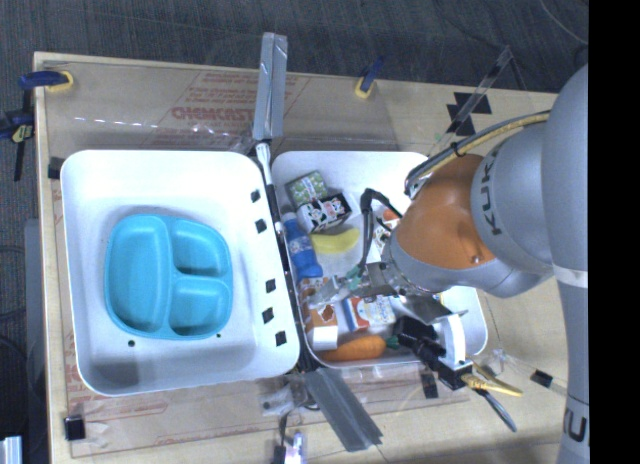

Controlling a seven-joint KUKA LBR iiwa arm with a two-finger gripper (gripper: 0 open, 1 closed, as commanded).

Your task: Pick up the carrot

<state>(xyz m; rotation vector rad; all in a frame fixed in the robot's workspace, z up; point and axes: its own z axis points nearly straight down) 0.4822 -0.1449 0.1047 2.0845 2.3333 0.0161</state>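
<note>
1. Carrot (358,348) lies at the 6 o'clock edge of the right bin (345,163), beside packaged items.
2. Gripper (375,292) sits at the carrot's 12 o'clock; its state cannot be determined.

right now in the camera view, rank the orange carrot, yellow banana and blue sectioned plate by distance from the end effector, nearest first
1. Orange carrot, right bin's near edge, beside the end effector.
2. Yellow banana, same bin, farther back.
3. Blue sectioned plate, left bin.

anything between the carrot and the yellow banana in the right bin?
Yes. In the camera view, a red-and-white printed packet lies between the orange carrot at the bin's near wall and the yellow banana-shaped piece higher up.
</note>
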